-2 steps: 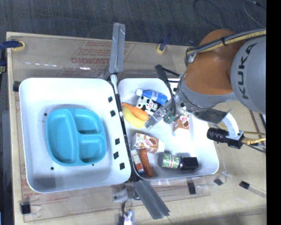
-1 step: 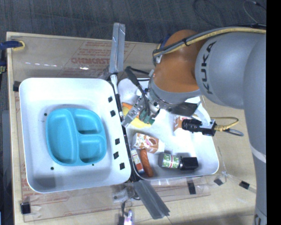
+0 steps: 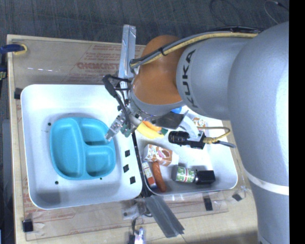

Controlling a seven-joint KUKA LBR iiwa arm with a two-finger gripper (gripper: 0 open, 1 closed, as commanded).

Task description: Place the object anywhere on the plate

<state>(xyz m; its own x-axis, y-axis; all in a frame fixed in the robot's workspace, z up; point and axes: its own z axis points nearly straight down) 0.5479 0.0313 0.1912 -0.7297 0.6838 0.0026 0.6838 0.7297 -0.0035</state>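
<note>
A blue divided plate (image 3: 83,147) lies in the left white bin (image 3: 35,105). My gripper (image 3: 118,128) hangs over the plate's right rim, close to the wall between the two bins. The big grey arm and its orange band cover the back of the right bin (image 3: 229,172). I see no object held at the gripper's tip, which is small and partly blurred. Loose objects lie in the right bin: a yellow item (image 3: 149,129), a printed snack packet (image 3: 159,154), a red-brown sausage-shaped item (image 3: 155,176) and a green can (image 3: 184,174) with a black cap.
A colourful packet (image 3: 199,122) peeks out under the arm at the right bin's back. Small black squares (image 3: 126,160) mark the ridge between the bins. A blue clamp (image 3: 11,49) sits at the bench's far left corner. White floor of the left bin surrounds the plate.
</note>
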